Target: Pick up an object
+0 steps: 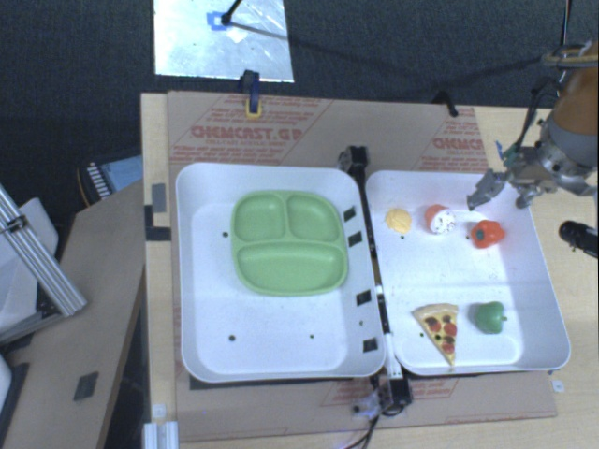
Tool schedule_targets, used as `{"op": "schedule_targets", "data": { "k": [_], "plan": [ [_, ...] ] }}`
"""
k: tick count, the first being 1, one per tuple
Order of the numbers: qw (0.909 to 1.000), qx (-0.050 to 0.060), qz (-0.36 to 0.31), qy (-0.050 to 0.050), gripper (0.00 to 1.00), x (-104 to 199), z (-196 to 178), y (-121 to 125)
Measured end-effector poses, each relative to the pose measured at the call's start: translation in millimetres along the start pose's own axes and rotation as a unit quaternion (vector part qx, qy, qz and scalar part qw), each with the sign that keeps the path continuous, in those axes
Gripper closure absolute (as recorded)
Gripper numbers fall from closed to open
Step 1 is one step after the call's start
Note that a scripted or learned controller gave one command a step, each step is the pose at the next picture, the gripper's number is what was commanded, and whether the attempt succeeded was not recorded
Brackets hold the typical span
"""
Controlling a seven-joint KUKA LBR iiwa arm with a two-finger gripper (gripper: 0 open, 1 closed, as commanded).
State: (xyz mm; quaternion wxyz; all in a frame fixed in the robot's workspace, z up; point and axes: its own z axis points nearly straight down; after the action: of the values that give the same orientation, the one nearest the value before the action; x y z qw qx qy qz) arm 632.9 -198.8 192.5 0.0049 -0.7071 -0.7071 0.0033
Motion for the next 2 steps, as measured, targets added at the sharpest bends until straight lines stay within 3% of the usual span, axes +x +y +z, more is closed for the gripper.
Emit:
{"op": "schedule_targets", "data": {
  "k": [1, 2],
  "plan": [
    [1.0000, -0.007, -0.002, -0.001, 0.00, 1, -9, 3],
    [1.0000, -0.006, -0.001, -0.001, 0.00, 5, 36, -2]
  ]
}}
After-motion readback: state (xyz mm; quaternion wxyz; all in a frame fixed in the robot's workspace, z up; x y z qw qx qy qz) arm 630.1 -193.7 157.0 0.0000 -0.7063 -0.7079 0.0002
